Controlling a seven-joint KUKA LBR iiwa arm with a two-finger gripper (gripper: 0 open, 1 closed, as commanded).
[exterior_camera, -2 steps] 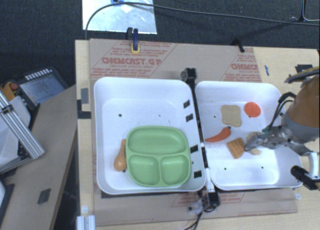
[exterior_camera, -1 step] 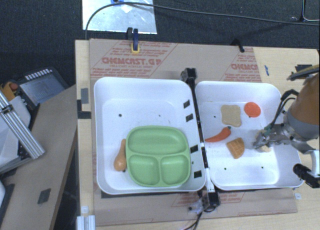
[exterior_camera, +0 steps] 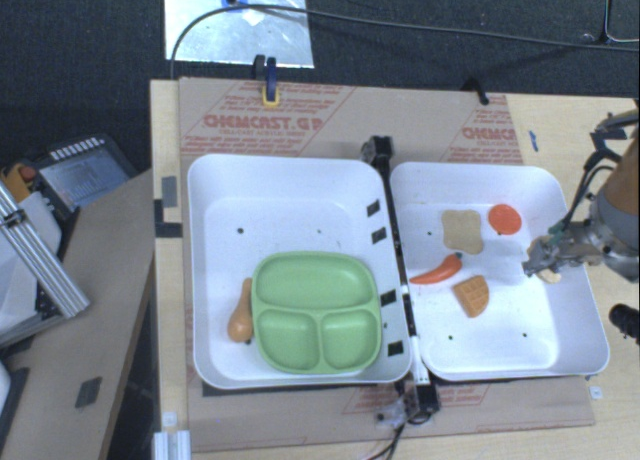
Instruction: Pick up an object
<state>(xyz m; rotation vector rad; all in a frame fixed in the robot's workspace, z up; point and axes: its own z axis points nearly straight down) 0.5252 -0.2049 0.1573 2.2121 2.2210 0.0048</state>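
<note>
The right bin point(exterior_camera: 575, 333) holds a beige flat piece point(exterior_camera: 462, 231), a round orange-red piece point(exterior_camera: 505, 218), a red-orange chili-shaped piece point(exterior_camera: 437, 271) and an orange wedge point(exterior_camera: 471, 295). My gripper point(exterior_camera: 545, 261) hangs low over the right side of this bin, to the right of the wedge and apart from all these pieces. The arm comes in from the right edge.
The left bin point(exterior_camera: 215, 208) carries a green divided plate point(exterior_camera: 317, 311) and a tan pear-shaped piece point(exterior_camera: 241, 314) beside its left rim. A black clip point(exterior_camera: 380, 151) sits where the bins meet at the back. Grey equipment point(exterior_camera: 50, 238) stands on the left.
</note>
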